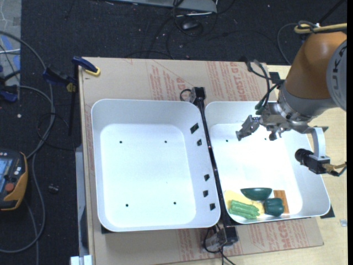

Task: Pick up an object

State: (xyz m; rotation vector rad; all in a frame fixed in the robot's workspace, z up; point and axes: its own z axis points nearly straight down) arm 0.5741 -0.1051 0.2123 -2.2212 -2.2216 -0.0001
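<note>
A small cluster of objects lay in the near corner of the right bin [314, 164], pressed toward its near wall. The bumpy green piece [244, 208] lay with its long axis running left to right, tilted slightly so its right end sat nearer the rim. Just right of it sat a teal block [274, 206], and behind both a dark green bowl-shaped item [257, 192] rested with its flat rim facing the far side. A yellow piece [235, 196] peeked out on the left of the bowl shape and an orange-brown one [281, 195] on its right; all of these were touching or just beside one another.

The gripper [249, 127] hung over the far part of the right bin, well apart from the cluster, its dark fingers pointing left. Nothing showed between them; how wide they stood could not be told at this angle.

The arm [317, 70], orange-banded, came in from the right. The left bin [146, 164] sat beside the right one, a black divider [207, 159] between them. Both rested on a brown board [165, 79] printed with red lettering, with a clamp [85, 65] at its far left corner. Around it lay dark carpet [44, 26] with loose cables and, on the left, a yellow-cased device [12, 180].
</note>
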